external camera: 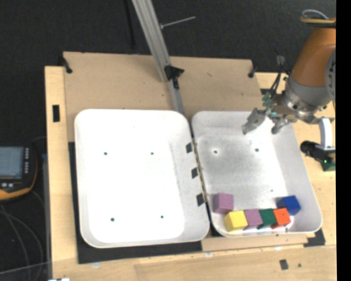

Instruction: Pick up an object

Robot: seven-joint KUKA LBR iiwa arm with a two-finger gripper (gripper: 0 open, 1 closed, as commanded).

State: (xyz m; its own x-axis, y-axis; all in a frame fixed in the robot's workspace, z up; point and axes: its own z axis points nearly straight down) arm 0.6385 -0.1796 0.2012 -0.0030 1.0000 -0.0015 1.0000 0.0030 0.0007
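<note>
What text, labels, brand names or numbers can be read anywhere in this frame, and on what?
None can be read.
The handheld pendant left of the bench has a lit screen, too blurred to read.
The blocks, both white bins and the claw show no markings.

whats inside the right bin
Inside the right bin, along its near edge: purple, yellow, pale purple, green, orange and blue blocks. Anything behind them is hidden.
</note>
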